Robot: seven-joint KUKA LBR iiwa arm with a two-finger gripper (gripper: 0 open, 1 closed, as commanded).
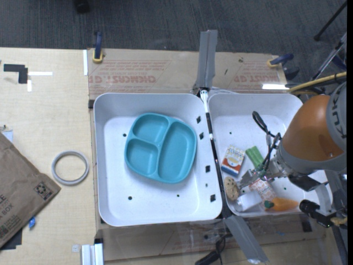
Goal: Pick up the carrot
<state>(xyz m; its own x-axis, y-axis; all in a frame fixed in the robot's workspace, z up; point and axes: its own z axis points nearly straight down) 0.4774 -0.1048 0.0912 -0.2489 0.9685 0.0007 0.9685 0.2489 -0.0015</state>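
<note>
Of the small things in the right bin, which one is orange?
The carrot, lying at the bin's near edge by the gripper. The others differ: a green piece, a white and blue carton and a brown cookie.

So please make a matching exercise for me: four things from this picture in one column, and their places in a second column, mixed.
Things:
1. blue divided plate
2. carrot
3. tape ring
4. cookie

Places:
A. on the bench, left of both bins
B. right bin, by its front edge
C. right bin, near the wall between the bins
D. middle of the left bin

Pairs: 1-D, 2-B, 3-A, 4-C
</note>
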